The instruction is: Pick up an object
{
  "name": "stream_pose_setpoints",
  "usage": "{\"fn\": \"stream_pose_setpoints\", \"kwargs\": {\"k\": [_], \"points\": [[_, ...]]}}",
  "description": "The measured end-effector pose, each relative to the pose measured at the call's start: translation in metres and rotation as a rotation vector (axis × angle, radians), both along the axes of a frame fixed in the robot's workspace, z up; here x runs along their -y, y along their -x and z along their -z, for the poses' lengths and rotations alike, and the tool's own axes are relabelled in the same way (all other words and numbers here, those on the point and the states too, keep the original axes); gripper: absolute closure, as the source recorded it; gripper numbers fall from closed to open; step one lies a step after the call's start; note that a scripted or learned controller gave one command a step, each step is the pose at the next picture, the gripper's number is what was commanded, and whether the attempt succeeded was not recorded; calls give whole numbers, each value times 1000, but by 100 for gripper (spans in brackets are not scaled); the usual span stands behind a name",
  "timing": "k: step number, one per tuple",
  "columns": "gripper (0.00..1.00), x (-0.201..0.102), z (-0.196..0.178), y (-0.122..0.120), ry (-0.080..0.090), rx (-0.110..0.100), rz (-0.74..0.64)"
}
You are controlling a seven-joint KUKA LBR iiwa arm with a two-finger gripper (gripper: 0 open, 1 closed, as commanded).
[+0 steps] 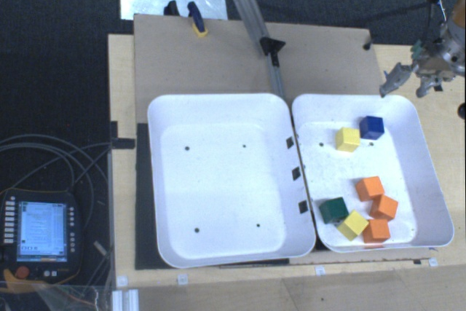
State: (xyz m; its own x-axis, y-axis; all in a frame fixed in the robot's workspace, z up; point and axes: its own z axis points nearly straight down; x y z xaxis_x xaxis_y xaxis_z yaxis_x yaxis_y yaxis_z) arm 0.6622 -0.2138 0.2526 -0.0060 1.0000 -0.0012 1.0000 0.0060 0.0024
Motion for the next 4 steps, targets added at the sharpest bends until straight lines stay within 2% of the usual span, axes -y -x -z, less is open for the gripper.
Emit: {"fn": "stream_pose_setpoints", "kwargs": {"k": [1, 3, 4], "points": [[0, 0, 0, 0, 1, 0, 1], [0, 1, 108, -10, -1, -5, 2], [0, 1, 148, -10, 0, -3, 0]]}}
